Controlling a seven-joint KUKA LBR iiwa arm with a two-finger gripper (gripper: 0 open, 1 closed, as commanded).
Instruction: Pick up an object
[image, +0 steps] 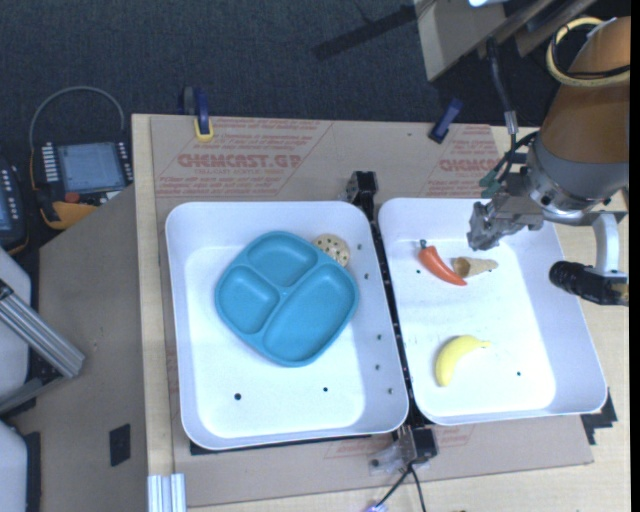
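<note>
Bench: a board (300, 150) with red print carries two shallow white bins side by side, a black clamp (362, 186) standing at the far end of the gap between them.
Left bin (200, 400): it holds a blue divided tray (287, 297) with three compartments, lying near the middle and turned at an angle to the bin's walls.
Cookie (333, 247): a round speckled piece just beyond the tray's far right edge, partly tucked against it, close to the bin's right wall.
Right bin (560, 385): it holds three small things, all apart from the walls.
Carrot (440, 264): an orange-red piece with a dark green tip, lying slantwise in the far half of the right bin, nearer its left wall.
Cone (475, 266): a tan, cone-shaped piece just right of the carrot, its end touching or nearly touching it.
Banana (456, 358): a yellow one in the near half of the right bin, around the middle, well apart from the carrot and cone.
Arm: grey with an orange band, it reaches in over the right bin's far right corner.
Gripper (484, 238): it hangs low over the far part of the right bin, just above and right of the cone; whether its jaws stand wide or narrow I cannot tell, and nothing is seen held.
</note>
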